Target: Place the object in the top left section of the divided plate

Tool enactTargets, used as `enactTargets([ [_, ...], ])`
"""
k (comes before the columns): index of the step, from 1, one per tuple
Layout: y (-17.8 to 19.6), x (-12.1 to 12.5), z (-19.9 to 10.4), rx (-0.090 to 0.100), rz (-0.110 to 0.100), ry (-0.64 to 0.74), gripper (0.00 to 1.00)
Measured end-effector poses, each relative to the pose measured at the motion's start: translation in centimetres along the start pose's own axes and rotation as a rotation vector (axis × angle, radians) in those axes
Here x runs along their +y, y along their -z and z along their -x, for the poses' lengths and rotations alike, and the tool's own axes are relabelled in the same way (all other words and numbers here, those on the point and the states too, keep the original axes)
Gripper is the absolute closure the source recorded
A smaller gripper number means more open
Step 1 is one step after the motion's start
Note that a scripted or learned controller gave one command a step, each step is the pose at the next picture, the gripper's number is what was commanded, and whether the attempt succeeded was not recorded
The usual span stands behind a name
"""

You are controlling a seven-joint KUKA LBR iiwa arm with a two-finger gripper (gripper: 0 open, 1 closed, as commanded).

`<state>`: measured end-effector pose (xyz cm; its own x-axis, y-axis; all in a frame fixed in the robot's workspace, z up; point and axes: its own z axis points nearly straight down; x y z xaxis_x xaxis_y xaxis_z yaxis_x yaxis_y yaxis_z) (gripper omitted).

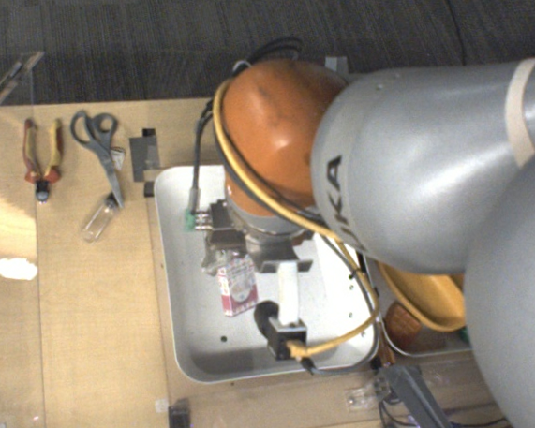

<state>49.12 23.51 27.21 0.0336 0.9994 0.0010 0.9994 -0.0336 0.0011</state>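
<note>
Carton (238, 288): a small red-and-white box in the left bin (183, 292), near the middle of its floor, with its upper end right under the gripper (227, 257). Where the two meet is in shadow, so I cannot tell whether the gripper is spread, closed, or pinching the carton.

Nearest the lens, the grey arm (432, 164) fills the right side, and its orange band (273, 128) bulges over the bin's far right corner. A yellow cable (349, 327) loops from the band down across the bin's right side to a black fitting (277, 332) near the bin's front wall. A white part (289, 286) sits just right of the carton. A green connector (193, 222) sticks out on the wrist's left.

Below the arm, in the right bin, a slice of a yellow dish (431, 301) shows, with something brown (405, 322) at its left edge.

On the bench (85, 367), a small black block (179, 415) lies just outside the left bin's front left corner. A white scrap (16, 270) lies far to the left.

Farther back are a clear plastic piece (99, 220), scissors (101, 144), red-handled pliers (42, 155) and a black clamp (146, 152) at the bin's far left corner. Dark carpet (137, 33) lies beyond the bench.
</note>
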Motion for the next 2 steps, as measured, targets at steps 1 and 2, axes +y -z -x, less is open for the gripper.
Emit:
enactTargets([
  [1, -0.6, -0.4, 0.0, 0.001, 0.001, 0.171, 1.0],
  [2, 1.6, -0.3, 1.4, 0.001, 0.003, 0.048, 1.0],
])
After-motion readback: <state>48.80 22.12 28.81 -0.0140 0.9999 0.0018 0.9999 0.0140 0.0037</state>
